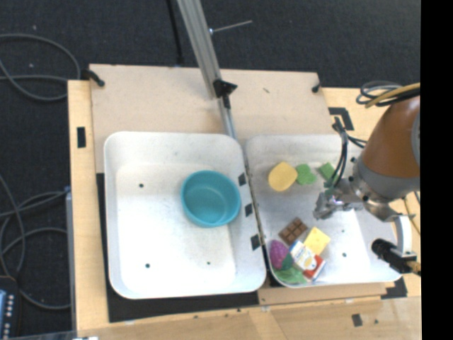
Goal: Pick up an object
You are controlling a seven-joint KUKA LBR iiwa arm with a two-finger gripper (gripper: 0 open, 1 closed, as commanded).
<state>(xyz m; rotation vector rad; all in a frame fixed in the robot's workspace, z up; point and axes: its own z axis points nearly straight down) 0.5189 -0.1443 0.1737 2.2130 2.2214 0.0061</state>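
Objects clustered at six o'clock in the right bin [368,278]; gripper [327,205], finger state indiscernible, above bin centre; blue bowl [210,197] in left bin [127,261]

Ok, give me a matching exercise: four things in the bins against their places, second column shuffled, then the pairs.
Things:
1. blue bowl
2. yellow piece
3. chocolate bar
4. gripper

Places:
A. right bin, far end, beside a green piece
B. over the middle of the right bin
C. left bin, alone
D. right bin, just above the pile in the near corner

Pairs: 1-C, 2-A, 3-D, 4-B
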